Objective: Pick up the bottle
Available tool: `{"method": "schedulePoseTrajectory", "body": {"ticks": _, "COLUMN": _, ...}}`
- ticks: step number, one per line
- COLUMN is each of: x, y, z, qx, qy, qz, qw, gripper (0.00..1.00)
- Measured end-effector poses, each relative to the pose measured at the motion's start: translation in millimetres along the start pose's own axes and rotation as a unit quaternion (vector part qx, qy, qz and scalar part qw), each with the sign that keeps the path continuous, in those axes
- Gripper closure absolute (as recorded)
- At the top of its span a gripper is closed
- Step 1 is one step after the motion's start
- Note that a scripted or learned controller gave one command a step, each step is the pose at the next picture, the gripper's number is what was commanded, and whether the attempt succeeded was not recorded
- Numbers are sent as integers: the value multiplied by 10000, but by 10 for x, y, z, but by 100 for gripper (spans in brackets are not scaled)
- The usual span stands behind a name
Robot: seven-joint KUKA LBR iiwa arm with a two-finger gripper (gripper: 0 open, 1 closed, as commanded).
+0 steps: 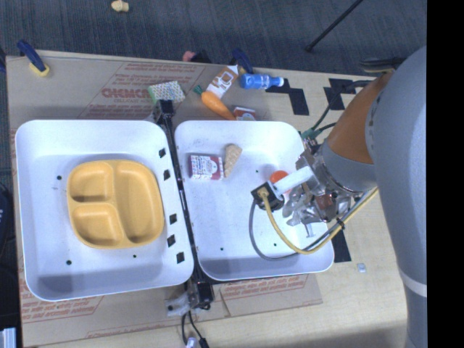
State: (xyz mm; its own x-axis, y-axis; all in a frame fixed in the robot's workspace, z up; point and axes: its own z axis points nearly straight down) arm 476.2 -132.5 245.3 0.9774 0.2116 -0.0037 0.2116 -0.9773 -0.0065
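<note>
1. Printed matter: the cardboard sheet (109, 93) under the bins carries red lettering, too blurred to read. The small red-and-white packet (205, 167) in the right bin bears print that also cannot be read.
2. Task object: the bottle (261, 82), blue with a pale end, lies on its side on the bench beyond the far rim of the right bin (239, 267), outside both bins and well apart from the gripper.
3. End effector: the gripper (308, 212) hangs low over the right part of the right bin, near its right wall. Whether its parts are spread or pressed together cannot be told, as the metal there is a blur. A yellow cable (290, 243) and a black cable loop beneath it over the bin floor.
4. Right bin contents: the packet, a tan cone-shaped piece (231, 156) just beside it, and a small orange-red item (278, 175) partly under the wrist.
5. Left bin (36, 216): 1 yellow divided plate (116, 201) with 3 compartments.
6. Bench behind the bins: an orange carrot-like item (215, 105), a white-and-orange carton (223, 82) and a green patterned sponge (166, 91), all near the bottle.
7. Surroundings: pale wooden bench with black tape marks; blue clamps (32, 58) at the far edge; dark carpet (217, 13) beyond, with 1 small yellow object (119, 6).
</note>
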Motion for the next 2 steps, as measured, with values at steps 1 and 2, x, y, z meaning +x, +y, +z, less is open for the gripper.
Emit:
{"method": "schedulePoseTrajectory", "body": {"ticks": 1, "x": -34, "y": 133, "z": 160, "qx": -1, "qy": -10, "qz": 32, "qw": 10000, "gripper": 100}}
{"method": "schedulePoseTrajectory", "body": {"ticks": 2, "x": -68, "y": 288, "z": 356, "qx": -1, "qy": -10, "qz": 31, "qw": 10000, "gripper": 100}}
